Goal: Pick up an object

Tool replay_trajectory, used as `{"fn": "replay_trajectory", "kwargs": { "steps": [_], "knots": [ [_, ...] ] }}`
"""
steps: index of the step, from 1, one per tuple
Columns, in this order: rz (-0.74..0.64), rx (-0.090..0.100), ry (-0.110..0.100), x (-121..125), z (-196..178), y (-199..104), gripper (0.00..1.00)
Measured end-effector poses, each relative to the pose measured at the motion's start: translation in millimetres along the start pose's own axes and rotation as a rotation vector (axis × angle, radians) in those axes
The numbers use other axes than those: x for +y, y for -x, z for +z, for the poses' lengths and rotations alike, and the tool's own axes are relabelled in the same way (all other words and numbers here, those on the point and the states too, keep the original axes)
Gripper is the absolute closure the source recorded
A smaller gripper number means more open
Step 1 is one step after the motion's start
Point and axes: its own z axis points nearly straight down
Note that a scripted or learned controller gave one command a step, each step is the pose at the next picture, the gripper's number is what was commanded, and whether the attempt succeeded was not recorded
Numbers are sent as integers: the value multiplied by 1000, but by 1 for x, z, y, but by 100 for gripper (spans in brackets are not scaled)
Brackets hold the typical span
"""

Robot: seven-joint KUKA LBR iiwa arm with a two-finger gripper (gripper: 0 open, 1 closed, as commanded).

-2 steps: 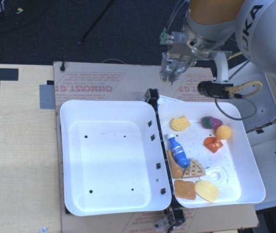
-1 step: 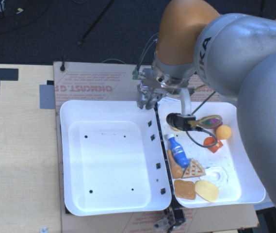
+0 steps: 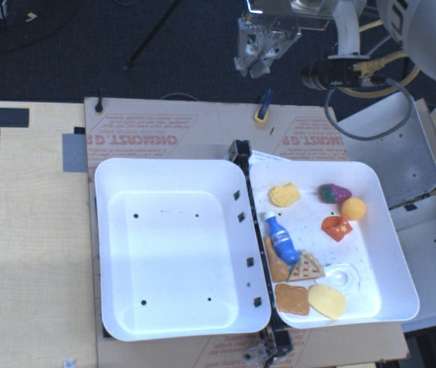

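My gripper (image 3: 254, 58) hangs high above the bench at the top of the camera view, well behind the bins and over no object. Nothing shows between its fingers. The right bin (image 3: 390, 228) holds several toy foods: a blue bottle (image 3: 281, 238), a yellow ridged chip (image 3: 284, 195), a purple and green piece (image 3: 332, 192), an orange ball (image 3: 353, 208), a red piece (image 3: 336, 228), a waffle wedge (image 3: 306, 267), a toast slice (image 3: 291, 300), a yellow lemon shape (image 3: 326, 301) and a clear cup (image 3: 342, 275).
The left bin (image 3: 110, 244) stands beside the right one, joined by a black clip strip (image 3: 247, 228). Both rest on a cardboard sheet (image 3: 164, 133). A small blue and yellow tool (image 3: 263, 107) lies on the cardboard behind the bins.
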Motion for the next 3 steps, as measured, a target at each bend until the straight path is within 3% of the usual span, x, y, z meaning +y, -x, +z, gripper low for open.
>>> {"fn": "replay_trajectory", "kwargs": {
  "steps": [1, 2, 3],
  "knots": [
    [2, -8, -35, -6, 214, -20, 100],
    [7, -8, -24, -19, 242, 30, 100],
    [-2, -1, -13, -2, 196, -26, 100]
  ]
}}
